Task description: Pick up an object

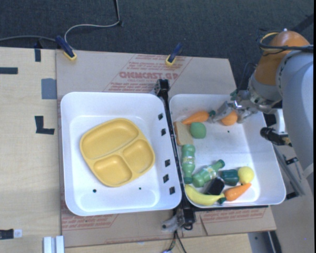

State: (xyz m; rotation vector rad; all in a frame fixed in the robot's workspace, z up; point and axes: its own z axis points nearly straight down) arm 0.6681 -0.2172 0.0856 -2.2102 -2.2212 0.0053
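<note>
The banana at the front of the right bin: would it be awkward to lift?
Probably. The banana looks like smooth, stiff plastic, so it may slip. Its curve lies against the right bin's front wall, with a carrot and other toys beside it, leaving little room.

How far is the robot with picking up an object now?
Done: the hand has reached the right bin, beside a small orange object. In hand: nothing that I can see lifted. Left: grasping and raising one; the banana and the other toys lie in the bin.
</note>
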